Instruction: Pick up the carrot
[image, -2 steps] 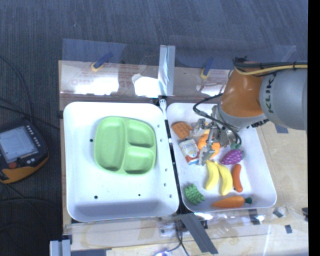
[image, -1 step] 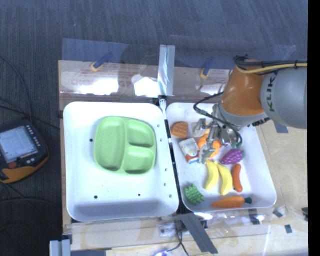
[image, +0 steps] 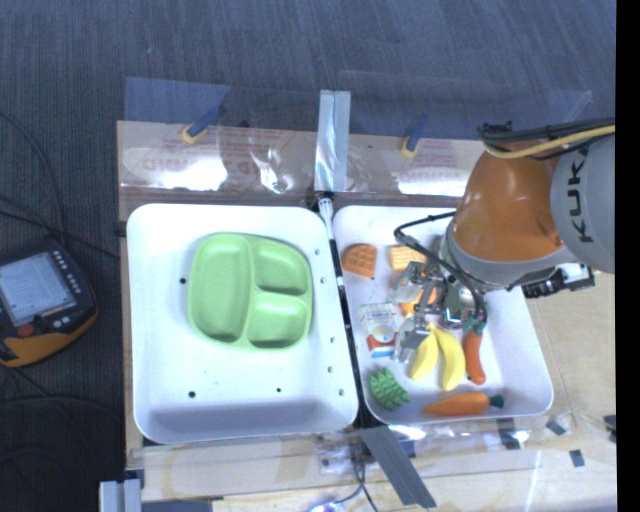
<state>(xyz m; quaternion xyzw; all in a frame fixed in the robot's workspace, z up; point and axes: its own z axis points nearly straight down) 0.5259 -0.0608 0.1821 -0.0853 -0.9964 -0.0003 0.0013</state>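
The arm (image: 530, 215) comes in from three o'clock, its big orange band sitting over the upper half of the right bin (image: 530, 375), wrist tipped down and toward the centre of that bin. The hand (image: 432, 322) hangs low at the middle of the bin, right over the clutter, and whether it is open or closed I cannot tell; the metal parts blur into the items beneath.

The carrot (image: 458, 404) lies flat along the bin's six o'clock wall, orange body with a small green tip pointing to three o'clock, apart from the hand. A second, slimmer carrot (image: 474, 358) stands nearly on end at about four o'clock from the hand, beside the yellow bananas (image: 440, 358). Green broccoli (image: 388, 388) sits at seven o'clock in the bin. A waffle-like orange piece (image: 360, 261) rests at eleven o'clock, close to the divider.

Over in the left bin (image: 160, 400), the green divided plate (image: 250, 288) lies alone, a little above centre.
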